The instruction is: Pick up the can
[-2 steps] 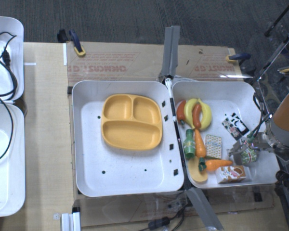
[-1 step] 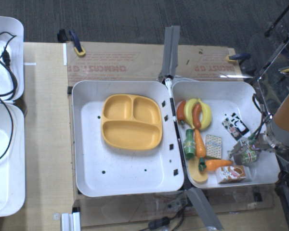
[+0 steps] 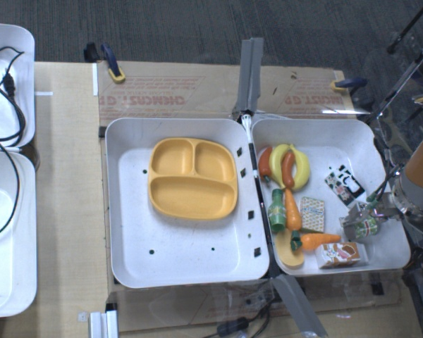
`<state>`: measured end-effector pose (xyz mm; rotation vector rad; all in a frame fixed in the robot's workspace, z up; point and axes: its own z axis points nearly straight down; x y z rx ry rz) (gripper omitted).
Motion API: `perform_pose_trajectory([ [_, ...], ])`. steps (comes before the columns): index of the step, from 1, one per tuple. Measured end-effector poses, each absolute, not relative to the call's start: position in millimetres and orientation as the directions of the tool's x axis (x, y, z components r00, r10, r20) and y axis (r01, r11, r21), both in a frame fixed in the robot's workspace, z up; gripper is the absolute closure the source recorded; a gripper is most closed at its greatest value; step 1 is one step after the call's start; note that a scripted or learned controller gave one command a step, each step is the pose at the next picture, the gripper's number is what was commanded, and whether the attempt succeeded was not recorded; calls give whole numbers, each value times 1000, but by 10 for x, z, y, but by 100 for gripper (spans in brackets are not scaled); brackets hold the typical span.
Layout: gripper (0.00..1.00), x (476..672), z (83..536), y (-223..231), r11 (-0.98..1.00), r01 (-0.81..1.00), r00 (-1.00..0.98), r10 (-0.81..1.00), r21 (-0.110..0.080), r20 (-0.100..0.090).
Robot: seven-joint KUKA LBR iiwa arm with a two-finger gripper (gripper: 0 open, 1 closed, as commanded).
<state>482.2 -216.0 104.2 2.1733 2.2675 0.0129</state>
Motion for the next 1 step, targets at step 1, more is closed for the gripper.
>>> perform_pose_trajectory([
  [1, 100, 4817, 1954, -2033, -255, 967, 255, 967, -1, -1],
])
